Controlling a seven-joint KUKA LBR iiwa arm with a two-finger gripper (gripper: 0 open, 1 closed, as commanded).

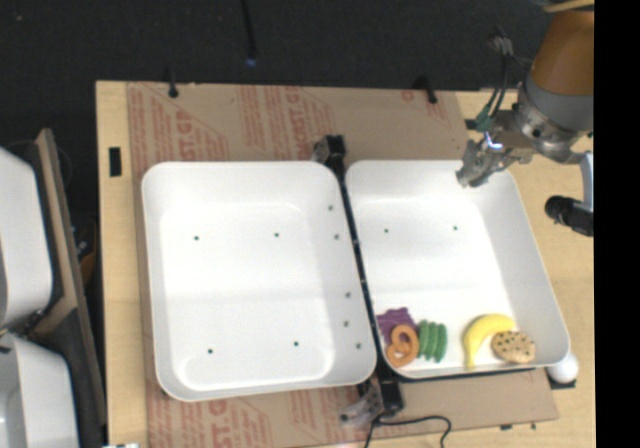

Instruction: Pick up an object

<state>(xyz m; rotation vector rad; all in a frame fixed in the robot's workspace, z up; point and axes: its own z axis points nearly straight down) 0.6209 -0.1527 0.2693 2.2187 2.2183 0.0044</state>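
Toy banana, cookie, green piece and orange ring lie along the right bin's near edge. The gripper hovers over its far rim, well apart; finger state unclear.

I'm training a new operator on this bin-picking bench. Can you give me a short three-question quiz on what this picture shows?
1. True or false: the small toy items lie in the left white bin.
2. Which item lies nearest the right white bin's near right corner? A) purple toy piece B) green ridged toy piece C) round brown cookie with dark chips
3. Fill in: the yellow banana touches the ____.

Key
1. False; they lie along the right bin's near edge.
2. C.
3. Cookie. The gripper is above the far rim, well away from all of them.
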